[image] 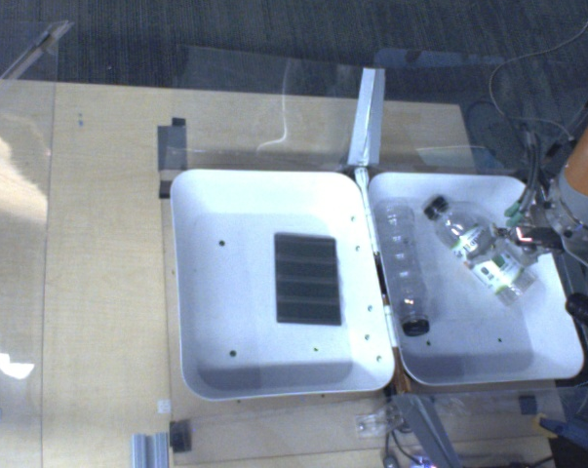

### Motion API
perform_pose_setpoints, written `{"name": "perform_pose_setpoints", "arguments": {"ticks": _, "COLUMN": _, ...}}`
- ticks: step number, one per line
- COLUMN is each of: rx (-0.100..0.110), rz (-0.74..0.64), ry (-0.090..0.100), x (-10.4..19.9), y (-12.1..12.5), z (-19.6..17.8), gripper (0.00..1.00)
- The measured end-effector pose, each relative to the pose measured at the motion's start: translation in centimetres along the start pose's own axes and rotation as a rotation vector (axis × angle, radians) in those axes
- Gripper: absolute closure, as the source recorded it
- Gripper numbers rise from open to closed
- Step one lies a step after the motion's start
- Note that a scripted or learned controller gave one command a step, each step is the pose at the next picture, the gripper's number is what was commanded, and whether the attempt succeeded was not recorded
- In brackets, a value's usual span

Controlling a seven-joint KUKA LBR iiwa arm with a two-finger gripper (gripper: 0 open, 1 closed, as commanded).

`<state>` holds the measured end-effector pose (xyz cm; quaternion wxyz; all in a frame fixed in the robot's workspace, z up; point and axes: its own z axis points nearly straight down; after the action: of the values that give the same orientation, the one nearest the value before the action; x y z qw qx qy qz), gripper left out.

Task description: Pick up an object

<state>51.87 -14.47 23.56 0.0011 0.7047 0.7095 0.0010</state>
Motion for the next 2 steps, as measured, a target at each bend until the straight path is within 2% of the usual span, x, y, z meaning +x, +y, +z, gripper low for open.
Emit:
{"name": "perform_pose_setpoints", "arguments": {"ticks": 1, "rx": 0.0, "rz": -0.002, "ry": 0.0, "x": -1.0, "y": 7.0, "z": 6.4, "gripper": 0.0}}
{"name": "perform_pose_setpoints", "arguments": {"ticks": 2, "rx": -0.001, "rz": 0.139, "ry": 0.0, "x": -3.1, "y": 9.6, "z": 14.1, "gripper": 0.0}}
